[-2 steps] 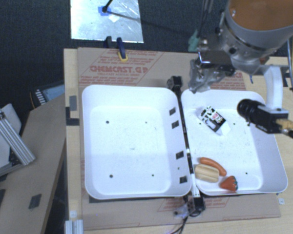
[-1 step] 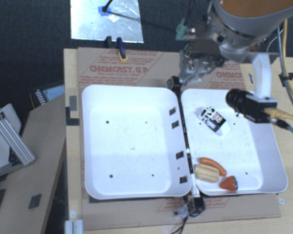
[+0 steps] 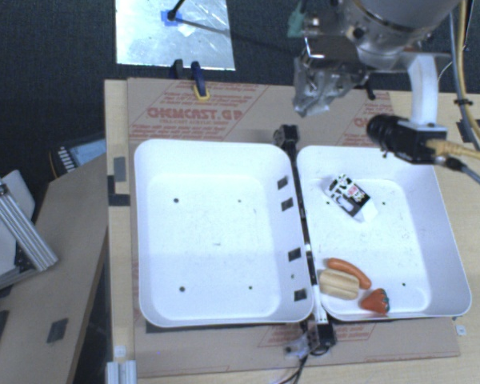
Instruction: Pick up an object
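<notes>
Nearest items, right bin (image 3: 432,214), near-left corner: one toy hot dog (image 3: 344,278), sausage lying along the far side of its bun; one small red toy, strawberry-like (image 3: 375,300), just to its right, the two close together and close to the bin wall.

Same bin, far half: one small black-and-white patterned object (image 3: 348,194), tilted, with a pale piece beside it; exact kind unclear. It sits well apart from the hot dog group.

Left bin (image 3: 156,214): white, shallow, joined to the right bin by a dark divider strip.

Gripper (image 3: 320,94): you have it hovering high over the far edge of the surface (image 3: 208,110), beyond the bins and above their dividing line. It carries nothing visible; whether it is spread or closed I cannot tell.

Step in hand, as judged: approach, no pick begun. Next move calls for you to travel nearward and right over the right bin, choose a target, and descend. The patterned object looks the easier choice, standing free of walls and neighbours.
</notes>
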You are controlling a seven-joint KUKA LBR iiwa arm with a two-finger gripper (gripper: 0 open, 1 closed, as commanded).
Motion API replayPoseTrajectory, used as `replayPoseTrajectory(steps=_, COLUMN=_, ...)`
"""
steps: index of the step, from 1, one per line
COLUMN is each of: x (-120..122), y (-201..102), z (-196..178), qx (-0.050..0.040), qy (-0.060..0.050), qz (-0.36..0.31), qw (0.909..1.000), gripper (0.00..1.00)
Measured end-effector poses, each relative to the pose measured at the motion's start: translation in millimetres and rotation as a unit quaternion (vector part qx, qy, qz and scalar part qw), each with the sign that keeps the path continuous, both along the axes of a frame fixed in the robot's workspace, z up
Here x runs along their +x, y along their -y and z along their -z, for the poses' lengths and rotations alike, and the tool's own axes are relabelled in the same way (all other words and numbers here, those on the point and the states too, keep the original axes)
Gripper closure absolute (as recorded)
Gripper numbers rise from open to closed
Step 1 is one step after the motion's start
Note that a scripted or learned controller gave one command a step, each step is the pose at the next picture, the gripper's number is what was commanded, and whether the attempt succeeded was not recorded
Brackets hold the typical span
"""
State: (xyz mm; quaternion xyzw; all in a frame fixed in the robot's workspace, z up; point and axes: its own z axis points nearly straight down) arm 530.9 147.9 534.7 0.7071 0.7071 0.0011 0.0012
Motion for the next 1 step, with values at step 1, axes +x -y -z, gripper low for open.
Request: replayPoseTrajectory(steps=1, x=5.8, y=-29.5, z=114.6, qx=-0.0014, qy=-0.007, qz=-0.003, qw=1.0000, gripper=1.00)
